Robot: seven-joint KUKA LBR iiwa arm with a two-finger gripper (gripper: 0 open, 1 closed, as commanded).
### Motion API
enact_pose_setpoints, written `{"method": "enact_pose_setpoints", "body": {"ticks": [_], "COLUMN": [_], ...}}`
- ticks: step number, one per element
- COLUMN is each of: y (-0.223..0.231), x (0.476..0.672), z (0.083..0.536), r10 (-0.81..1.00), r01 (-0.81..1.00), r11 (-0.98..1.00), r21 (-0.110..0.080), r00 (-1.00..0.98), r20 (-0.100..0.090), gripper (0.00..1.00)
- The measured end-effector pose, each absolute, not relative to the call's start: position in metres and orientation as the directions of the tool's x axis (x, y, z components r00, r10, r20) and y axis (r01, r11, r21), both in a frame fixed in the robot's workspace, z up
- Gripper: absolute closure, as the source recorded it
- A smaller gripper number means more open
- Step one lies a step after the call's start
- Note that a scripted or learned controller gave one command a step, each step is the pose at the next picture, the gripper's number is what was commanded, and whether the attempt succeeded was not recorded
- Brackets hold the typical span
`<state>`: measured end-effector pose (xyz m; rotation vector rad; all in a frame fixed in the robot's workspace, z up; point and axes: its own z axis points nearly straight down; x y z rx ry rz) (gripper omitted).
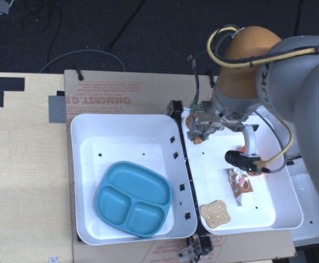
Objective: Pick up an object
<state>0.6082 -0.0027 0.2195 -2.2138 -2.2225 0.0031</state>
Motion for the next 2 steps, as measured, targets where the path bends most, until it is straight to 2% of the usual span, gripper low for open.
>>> {"method": "enact_pose_setpoints", "body": {"ticks": [1, 2], "y": [0.048, 0.101], "x": [0.613, 0.613], "z": [0.231, 0.218], "r10": [1.000, 1.000], "r01": [1.000, 1.000], "r11": [0.005, 0.005], "r21": [-0.002, -0.004], "r00": [-0.005, -0.005], "r20": [0.002, 0.001], "gripper": [1.00, 1.00]}}
